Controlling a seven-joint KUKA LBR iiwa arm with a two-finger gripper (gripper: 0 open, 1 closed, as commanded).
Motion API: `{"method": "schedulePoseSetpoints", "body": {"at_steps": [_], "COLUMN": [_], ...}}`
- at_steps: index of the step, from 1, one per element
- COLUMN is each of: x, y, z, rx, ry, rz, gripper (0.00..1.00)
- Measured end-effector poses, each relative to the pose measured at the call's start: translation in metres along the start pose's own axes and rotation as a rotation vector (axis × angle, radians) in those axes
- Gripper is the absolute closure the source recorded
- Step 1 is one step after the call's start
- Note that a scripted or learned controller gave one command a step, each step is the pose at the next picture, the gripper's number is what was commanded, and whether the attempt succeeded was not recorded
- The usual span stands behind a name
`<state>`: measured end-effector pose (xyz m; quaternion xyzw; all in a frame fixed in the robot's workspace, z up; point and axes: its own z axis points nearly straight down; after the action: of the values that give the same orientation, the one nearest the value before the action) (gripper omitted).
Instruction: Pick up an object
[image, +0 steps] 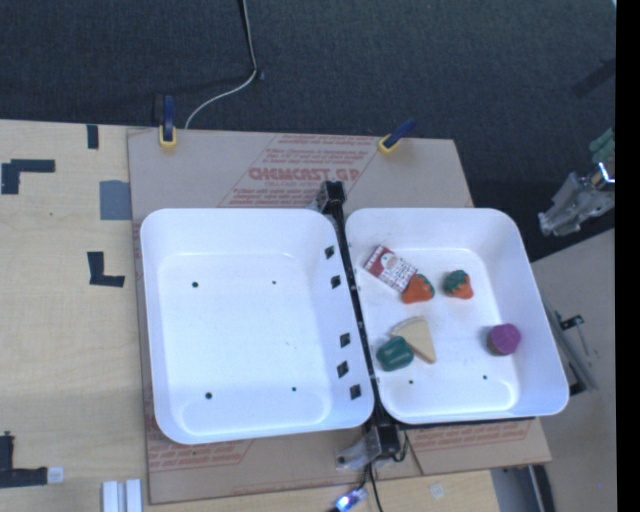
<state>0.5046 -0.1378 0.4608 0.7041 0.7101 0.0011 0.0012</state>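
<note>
Right bin holds red-white packet, two strawberries, tan wedge, green piece, purple ball. Tool at right edge; grip state unclear.

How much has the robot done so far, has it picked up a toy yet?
Nothing looks picked up yet. The toys lie in the right bin: a red-and-white packet, an orange piece, a strawberry, a tan wedge, a green piece and a purple ball. Reaching in, gripping one and lifting it are all left.
</note>
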Motion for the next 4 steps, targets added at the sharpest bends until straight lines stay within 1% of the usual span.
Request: {"method": "schedulePoseSetpoints", "body": {"at_steps": [1, 2, 3, 4], "x": [0.053, 0.103, 0.125, 0.160], "y": [-0.020, -0.023, -0.007, 0.012], "z": [-0.029, 0.176, 0.076, 0.170], "rx": [0.002, 0.024, -0.003, 0.016], "ry": [0.000, 0.002, 0.000, 0.000], "rz": [0.003, 0.005, 0.004, 0.005], "gripper": [1.00, 1.00, 1.00, 1.00]}}
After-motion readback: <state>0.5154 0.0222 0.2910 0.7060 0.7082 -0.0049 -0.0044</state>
